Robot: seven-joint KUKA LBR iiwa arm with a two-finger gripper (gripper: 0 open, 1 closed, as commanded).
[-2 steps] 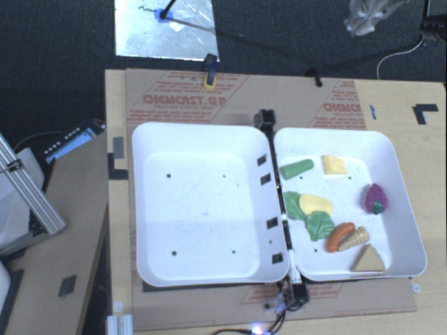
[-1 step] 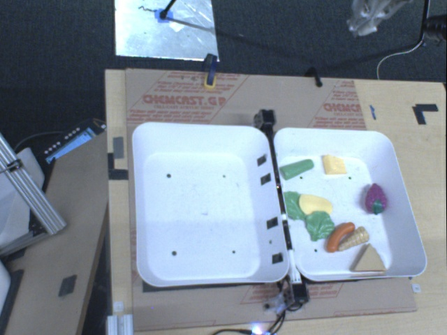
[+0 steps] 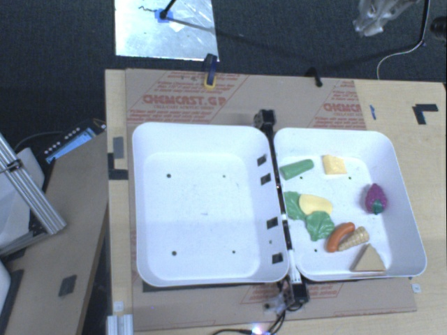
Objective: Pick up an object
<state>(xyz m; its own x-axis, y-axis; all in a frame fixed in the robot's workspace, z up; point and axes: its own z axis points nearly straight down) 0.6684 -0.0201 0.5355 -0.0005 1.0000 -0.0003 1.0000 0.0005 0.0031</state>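
Note:
The right bin (image 3: 401, 187) holds several small toy foods: a green pod (image 3: 297, 168), a yellow cheese block (image 3: 334, 165), a purple eggplant (image 3: 376, 198), a yellow lemon-like piece (image 3: 316, 204), green leafy pieces (image 3: 319, 224), an orange carrot-like piece (image 3: 340, 236), a tan cone (image 3: 358, 236) and a brown wedge (image 3: 368, 260). My gripper (image 3: 376, 11) hangs blurred at the top right, high above the floor and beyond the bench's far edge, well away from the bins.
The left bin (image 3: 199, 201) lies beside the right one, joined by black clips (image 3: 269, 180) along the middle. A shiny sheet (image 3: 165, 19) lies on the floor behind. A grey rail (image 3: 28, 194) stands at the left. Cables (image 3: 401, 51) trail near the gripper.

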